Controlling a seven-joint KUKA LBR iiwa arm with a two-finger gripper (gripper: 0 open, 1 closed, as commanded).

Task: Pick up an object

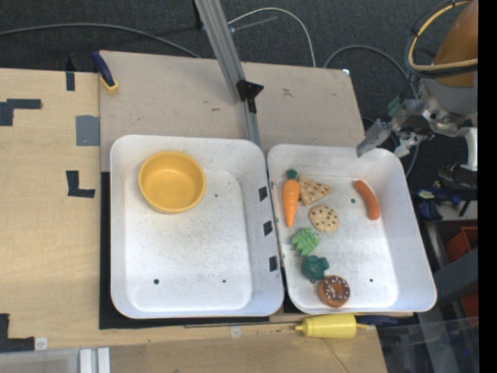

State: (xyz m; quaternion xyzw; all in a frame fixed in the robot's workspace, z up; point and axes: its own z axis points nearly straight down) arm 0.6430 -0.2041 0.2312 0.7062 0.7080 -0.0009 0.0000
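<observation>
The right bin [388,263] holds several toy foods: a carrot [290,198], a pizza slice [314,190], a cookie [323,218], a sausage [367,199], two green broccoli pieces [305,241] [314,267] and a chocolate donut [334,291]. My gripper [382,135] hangs above the bin's far right corner, up and right of the sausage. Its grey fingers [371,140] point toward the bin with nothing seen between them.
A yellow bowl [172,180] sits in the left bin [186,286] at its back left. A yellow mustard bottle [330,326] lies on the bench just in front of the right bin. A grey metal pole [221,37] slants across the back.
</observation>
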